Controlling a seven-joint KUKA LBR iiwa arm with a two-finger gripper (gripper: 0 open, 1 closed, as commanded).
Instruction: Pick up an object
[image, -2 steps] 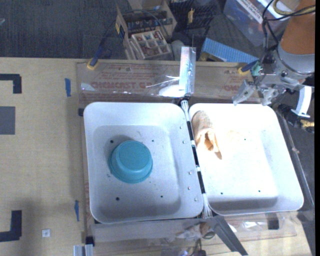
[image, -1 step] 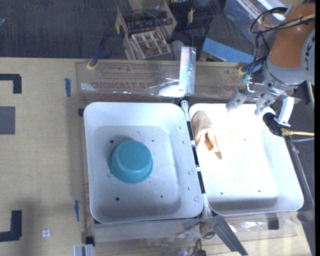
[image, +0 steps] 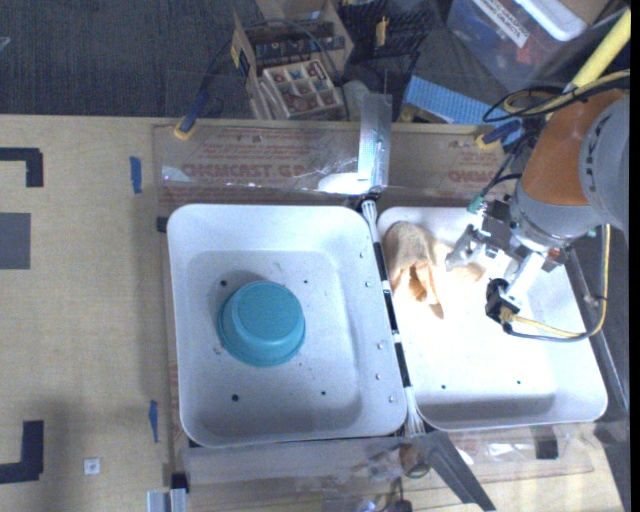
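pincer: our pincer (image: 478, 252) hangs over the right bin (image: 520, 400); we see its fingers parted, nothing between them.
object: a tan soft thing (image: 412, 262) lies by that bin's left wall, just beside the pincer.
progress: we judge nothing lifted yet; grasp and lift remain.
room: the left wall crowds the thing; the bin floor to its right is open.
other: a blue bowl (image: 262, 322) sits in the left bin (image: 200, 400).

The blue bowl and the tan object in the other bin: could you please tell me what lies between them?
In the camera view, between the blue bowl and the tan object lie bare white floor of the left bin and the two bins' adjoining rims.
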